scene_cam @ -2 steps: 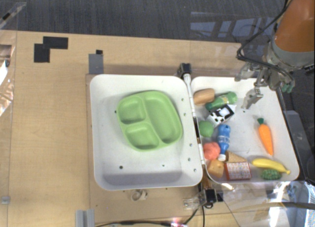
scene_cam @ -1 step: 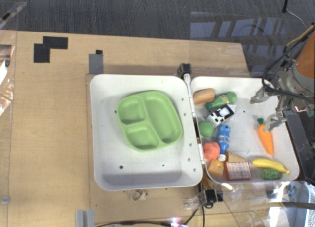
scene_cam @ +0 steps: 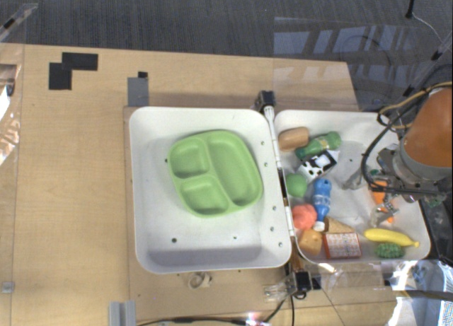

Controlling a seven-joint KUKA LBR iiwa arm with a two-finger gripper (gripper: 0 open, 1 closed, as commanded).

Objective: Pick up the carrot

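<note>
The carrot [scene_cam: 384, 209] shows as small orange bits in the right bin [scene_cam: 354, 123], near its right wall and just above the banana [scene_cam: 389, 237]. Most of it is hidden under the arm's wrist. My gripper [scene_cam: 386, 201] points down right over it, below the orange band [scene_cam: 430, 134], and its tips are lost among dark cables and the wrist body. Whether the carrot is touched or gripped cannot be made out.
The right bin also holds a bread roll [scene_cam: 294, 136], a green bottle [scene_cam: 320, 144], a black-and-white toy [scene_cam: 318, 165], a blue bottle [scene_cam: 321, 196], a red fruit [scene_cam: 304, 216], a box [scene_cam: 342, 245] and broccoli [scene_cam: 387, 250]. A green divided plate [scene_cam: 214, 171] lies in the left bin [scene_cam: 152, 247].
</note>
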